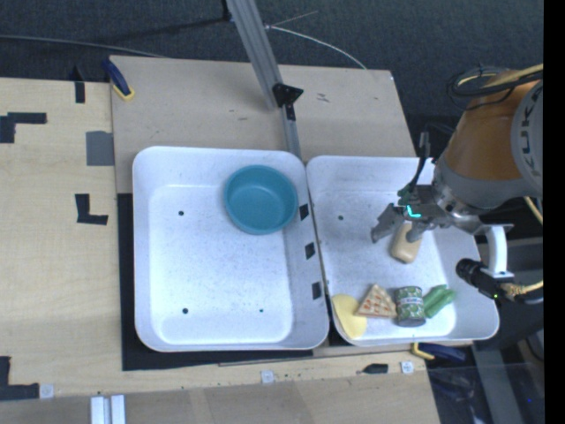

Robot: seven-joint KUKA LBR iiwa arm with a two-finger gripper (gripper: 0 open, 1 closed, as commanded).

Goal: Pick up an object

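My gripper hangs over the right bin, in its right half. Its two dark fingers are spread apart, so it is open. A tan, rounded lump lies on the bin floor just below the fingers, its upper end reaching up between them. The fingers do not close on it. Along the bin's front edge lie a yellow piece, a tan triangular wedge, a small dark green can and a green piece.
A blue bowl sits at the back of the left bin. A grey metal pole slants down to the divider between the bins. The arm's orange band stands at the right.
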